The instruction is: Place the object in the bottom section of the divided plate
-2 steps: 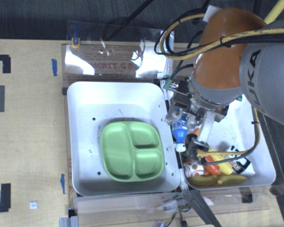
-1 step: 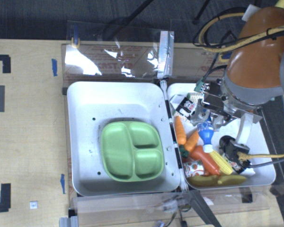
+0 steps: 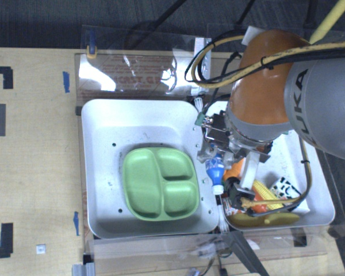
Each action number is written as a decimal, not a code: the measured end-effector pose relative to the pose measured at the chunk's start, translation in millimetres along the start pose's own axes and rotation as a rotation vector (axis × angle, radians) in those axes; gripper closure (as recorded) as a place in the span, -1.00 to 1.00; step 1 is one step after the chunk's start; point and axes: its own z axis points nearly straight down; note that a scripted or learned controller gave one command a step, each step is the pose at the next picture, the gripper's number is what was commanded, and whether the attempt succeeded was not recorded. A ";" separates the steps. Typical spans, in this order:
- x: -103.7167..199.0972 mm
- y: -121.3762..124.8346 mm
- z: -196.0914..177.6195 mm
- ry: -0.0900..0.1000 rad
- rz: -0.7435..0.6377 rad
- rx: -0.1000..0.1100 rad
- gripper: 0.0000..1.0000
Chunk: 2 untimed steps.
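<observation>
A green divided plate (image 3: 126, 180) lies in the left white bin (image 3: 103, 131); it has one long section on its left and two smaller ones on its right, and nothing lies in any of them. My gripper (image 3: 230, 161) hangs low over the left edge of the right bin (image 3: 317, 195), just past the wall between the bins. Right below it is a blue bottle (image 3: 214, 170) with a white cap, next to an orange piece (image 3: 236, 168). The wrist hides the gripper's tips, so I cannot say whether anything is held.
More toys crowd the right bin's near corner: a yellow corn cob (image 3: 265, 193), an olive-yellow long piece (image 3: 267, 219) and a black-and-white patterned item (image 3: 285, 187). Cables loop above the wrist. A clear plastic sheet (image 3: 132, 73) lies behind the left bin.
</observation>
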 end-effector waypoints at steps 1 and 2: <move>-50.7 13.5 13.6 0.001 0.167 0.001 1.00; -69.7 20.9 14.3 0.002 0.466 -0.003 1.00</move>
